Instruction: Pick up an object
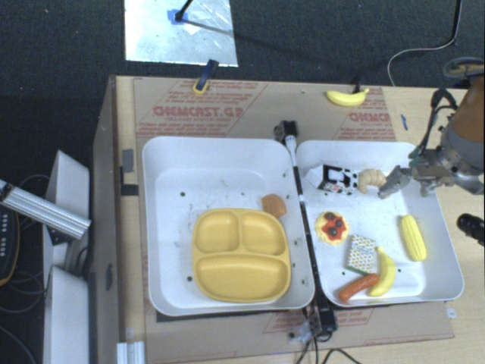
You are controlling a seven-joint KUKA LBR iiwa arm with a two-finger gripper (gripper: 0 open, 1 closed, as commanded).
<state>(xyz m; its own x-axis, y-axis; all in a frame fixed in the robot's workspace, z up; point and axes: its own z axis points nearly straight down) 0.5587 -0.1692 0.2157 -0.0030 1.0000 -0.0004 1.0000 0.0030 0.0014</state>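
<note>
My gripper [409, 183] hovers over the back right part of the right bin [453, 279], open, with nothing between its fingers [391, 182]. A tan croissant [371, 178] lies just left of the left finger, and a black and white toy [337, 179] lies beyond it. A corn cob [413, 237] lies in front of the gripper. Toward the bin's front are a small pizza [332, 227], a patterned block [361, 254], a banana [385, 273] and a red sausage [356, 287].
The left bin [163, 203] holds a yellow divided plate [242, 255] and a brown nugget [274, 204]. A second banana [347, 96] lies on the bench behind the right bin. Cables run along the divider between the bins.
</note>
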